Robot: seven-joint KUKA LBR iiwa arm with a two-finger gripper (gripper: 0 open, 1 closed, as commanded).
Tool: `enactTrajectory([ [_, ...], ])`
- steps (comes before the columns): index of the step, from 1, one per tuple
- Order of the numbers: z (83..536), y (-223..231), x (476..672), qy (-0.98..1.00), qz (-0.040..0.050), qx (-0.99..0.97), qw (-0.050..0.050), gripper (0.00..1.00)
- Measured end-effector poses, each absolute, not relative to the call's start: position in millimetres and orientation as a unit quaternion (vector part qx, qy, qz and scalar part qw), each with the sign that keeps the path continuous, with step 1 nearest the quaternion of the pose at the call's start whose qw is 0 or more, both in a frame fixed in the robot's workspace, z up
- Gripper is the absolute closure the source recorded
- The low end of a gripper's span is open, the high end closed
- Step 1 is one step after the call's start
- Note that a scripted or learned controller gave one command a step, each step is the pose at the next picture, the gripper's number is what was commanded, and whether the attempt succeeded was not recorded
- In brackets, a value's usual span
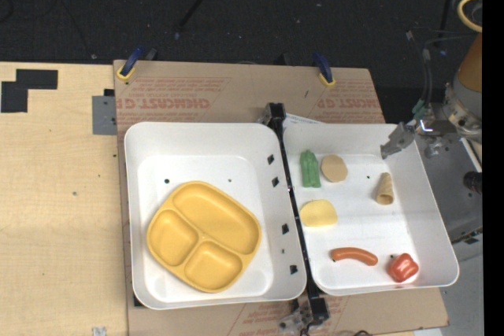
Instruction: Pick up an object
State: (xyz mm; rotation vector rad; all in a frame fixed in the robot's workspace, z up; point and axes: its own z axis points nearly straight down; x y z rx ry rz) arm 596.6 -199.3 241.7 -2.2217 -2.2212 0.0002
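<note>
The right bin (441, 248) holds several toy foods. A green piece (309, 168) lies beside a tan round piece (334, 168) near the bin's far left. A pale yellow piece (318, 213) sits below them. A tan cone (384, 189) lies toward the right wall. An orange sausage (353, 255) and a red pepper (402, 267) rest near the front wall. My gripper (403, 138) hangs over the bin's far right corner, above and to the right of the cone, with nothing seen in it.
The left bin (157, 145) holds a yellow divided plate (203, 234). A black divider (287, 201) joins the two bins. Both stand on brown cardboard (236, 90) clamped to the bench. The arm's orange band (470, 63) is at the right edge.
</note>
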Motion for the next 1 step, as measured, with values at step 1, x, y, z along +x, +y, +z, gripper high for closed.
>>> enactTrajectory([
  [1, 334.2, -212.1, 610.2, -0.683, -0.0018, -0.731, -0.003, 0.0],
])
